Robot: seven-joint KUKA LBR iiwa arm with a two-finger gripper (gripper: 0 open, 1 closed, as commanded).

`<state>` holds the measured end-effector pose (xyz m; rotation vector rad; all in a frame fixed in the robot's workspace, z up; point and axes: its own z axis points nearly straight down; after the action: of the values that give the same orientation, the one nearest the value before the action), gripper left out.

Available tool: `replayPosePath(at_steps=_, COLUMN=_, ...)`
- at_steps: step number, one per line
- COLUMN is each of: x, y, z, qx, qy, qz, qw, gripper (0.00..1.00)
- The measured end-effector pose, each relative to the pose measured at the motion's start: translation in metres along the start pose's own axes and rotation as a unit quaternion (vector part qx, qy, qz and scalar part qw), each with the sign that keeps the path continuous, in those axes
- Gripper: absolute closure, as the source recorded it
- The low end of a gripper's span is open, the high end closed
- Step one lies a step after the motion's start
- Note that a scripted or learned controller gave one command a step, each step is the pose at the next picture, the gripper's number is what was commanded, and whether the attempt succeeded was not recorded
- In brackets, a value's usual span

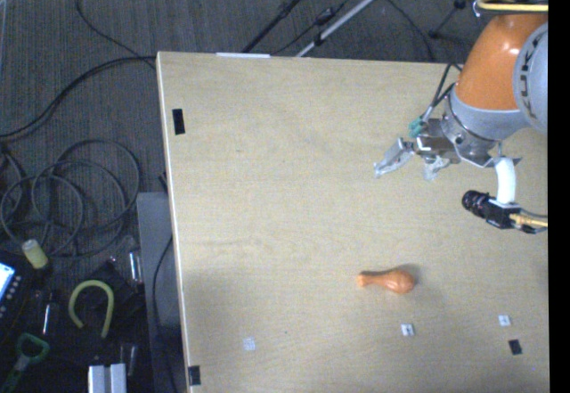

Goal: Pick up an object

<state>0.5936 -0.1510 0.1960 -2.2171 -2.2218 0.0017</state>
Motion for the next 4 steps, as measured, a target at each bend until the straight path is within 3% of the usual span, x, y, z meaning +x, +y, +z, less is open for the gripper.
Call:
replayPosePath(at_steps=1, x=-0.043, y=0.036, z=0.03, qx=0.0, qy=-0.002, qz=-0.012, qw=0.9999, gripper=0.0)
replayPosePath(at_steps=2, x=-0.035, y=0.075, z=0.112, qx=-0.001, qy=-0.003, qz=-0.08, qw=0.9968, gripper=0.0)
replayPosePath(at_steps=3, x=0.041, y=0.075, z=0.112, qx=-0.001, qy=-0.001, qz=-0.259, qw=0.9659, gripper=0.0)
replayPosePath(at_steps=4, x=0.043, y=0.076, z=0.102, qx=-0.002, qy=0.001, qz=-0.259, qw=0.9659, gripper=1.0)
